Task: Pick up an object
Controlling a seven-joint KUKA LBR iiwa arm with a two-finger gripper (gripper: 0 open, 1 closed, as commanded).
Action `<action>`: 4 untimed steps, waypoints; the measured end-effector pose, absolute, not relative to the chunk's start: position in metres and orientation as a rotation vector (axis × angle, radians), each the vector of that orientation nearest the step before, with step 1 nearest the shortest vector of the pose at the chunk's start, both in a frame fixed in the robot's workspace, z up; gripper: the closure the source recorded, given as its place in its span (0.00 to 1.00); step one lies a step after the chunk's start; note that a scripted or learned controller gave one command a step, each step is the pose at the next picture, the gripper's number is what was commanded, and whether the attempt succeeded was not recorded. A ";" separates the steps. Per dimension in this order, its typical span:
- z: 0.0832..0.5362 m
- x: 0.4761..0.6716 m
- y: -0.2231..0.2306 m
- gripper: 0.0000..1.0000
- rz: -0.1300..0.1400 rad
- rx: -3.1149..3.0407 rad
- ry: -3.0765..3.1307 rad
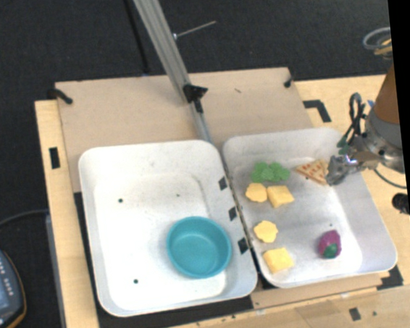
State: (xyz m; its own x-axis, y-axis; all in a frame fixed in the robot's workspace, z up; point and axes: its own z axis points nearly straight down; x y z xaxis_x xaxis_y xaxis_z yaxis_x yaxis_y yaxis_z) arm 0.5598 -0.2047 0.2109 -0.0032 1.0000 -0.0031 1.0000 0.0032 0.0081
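Camera view: left white bin (119,176) holds a round teal plastic bowl (198,246). Right white bin (363,216) holds four yellow foam chunks (280,196), a green lumpy piece (271,171), a purple-and-green toy (330,244) and a tan patterned wedge (312,171). Gripper (335,171) touches the wedge's right end; grip state cannot be told.

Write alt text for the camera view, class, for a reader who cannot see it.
A robot gripper reaches from the right over the right white bin, beside an orange wedge; the bin also holds four yellow pieces, a green one and a purple one. The left bin holds a blue bowl.
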 end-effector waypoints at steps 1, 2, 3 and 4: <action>0.215 0.561 -0.144 1.00 0.005 2.212 2.230; 0.229 0.560 -0.094 1.00 0.006 2.212 2.229; 0.232 0.562 -0.036 1.00 0.004 2.212 2.231; 0.244 0.552 0.021 1.00 0.004 2.212 2.233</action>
State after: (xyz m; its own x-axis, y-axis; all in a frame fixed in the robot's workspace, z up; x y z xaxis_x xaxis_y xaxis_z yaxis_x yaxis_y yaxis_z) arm 0.5517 0.0210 0.2442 -0.0093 1.0000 0.0030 1.0000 0.0093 0.0008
